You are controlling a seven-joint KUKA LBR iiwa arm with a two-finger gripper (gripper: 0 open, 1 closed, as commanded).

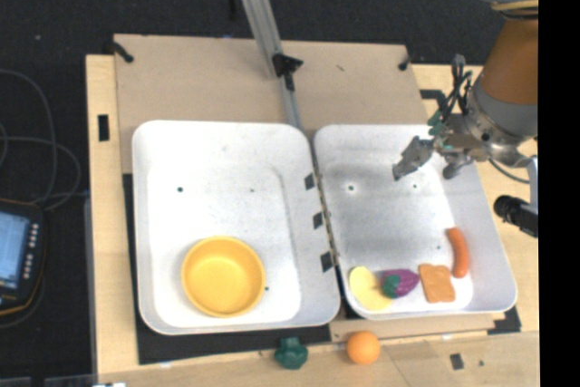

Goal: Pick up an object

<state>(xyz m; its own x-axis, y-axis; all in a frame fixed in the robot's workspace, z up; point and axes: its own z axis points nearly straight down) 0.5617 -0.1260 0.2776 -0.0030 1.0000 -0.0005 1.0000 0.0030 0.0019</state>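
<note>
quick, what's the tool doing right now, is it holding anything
Tool: over the right bin, nothing seen in it; open or closed cannot be told.

Yellow bowl (223, 275); orange sausage (459, 251); purple-green toy (397, 283); white bins (217, 168).

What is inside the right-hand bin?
Along the right bin's near edge lie a yellow piece, a purple-and-green item, an orange block and a sausage.
</note>
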